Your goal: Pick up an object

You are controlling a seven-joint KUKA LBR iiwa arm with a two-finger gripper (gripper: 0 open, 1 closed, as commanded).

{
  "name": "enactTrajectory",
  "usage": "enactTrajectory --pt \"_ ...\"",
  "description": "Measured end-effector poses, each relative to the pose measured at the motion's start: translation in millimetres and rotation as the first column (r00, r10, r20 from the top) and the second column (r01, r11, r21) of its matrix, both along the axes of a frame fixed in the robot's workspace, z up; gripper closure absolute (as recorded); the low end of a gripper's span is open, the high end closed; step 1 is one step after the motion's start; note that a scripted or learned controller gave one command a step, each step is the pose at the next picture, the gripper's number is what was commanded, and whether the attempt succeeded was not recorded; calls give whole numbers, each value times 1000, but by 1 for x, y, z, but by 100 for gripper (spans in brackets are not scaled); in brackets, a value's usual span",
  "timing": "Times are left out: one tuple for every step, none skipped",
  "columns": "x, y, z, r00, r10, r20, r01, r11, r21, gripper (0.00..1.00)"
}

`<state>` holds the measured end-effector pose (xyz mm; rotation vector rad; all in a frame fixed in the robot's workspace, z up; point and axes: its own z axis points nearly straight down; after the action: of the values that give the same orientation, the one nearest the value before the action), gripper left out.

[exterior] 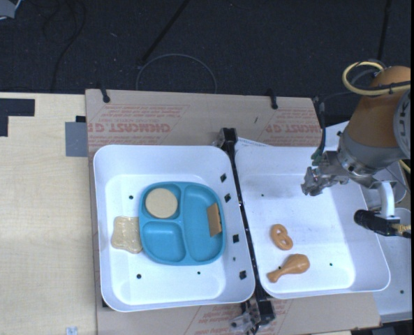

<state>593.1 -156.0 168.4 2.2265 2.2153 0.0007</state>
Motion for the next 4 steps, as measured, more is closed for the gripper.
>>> enactTrajectory --pt "1 -1 53 1000 6 2 -6 1000 -1 100" --pt "-20 46 48 1000 8 -5 -8 1000 3 100" --pt "-22 96 47 1000 9 -5 -9 1000 3 100" --pt "-31 146 58 1000 9 -5 -9 1000 3 100"
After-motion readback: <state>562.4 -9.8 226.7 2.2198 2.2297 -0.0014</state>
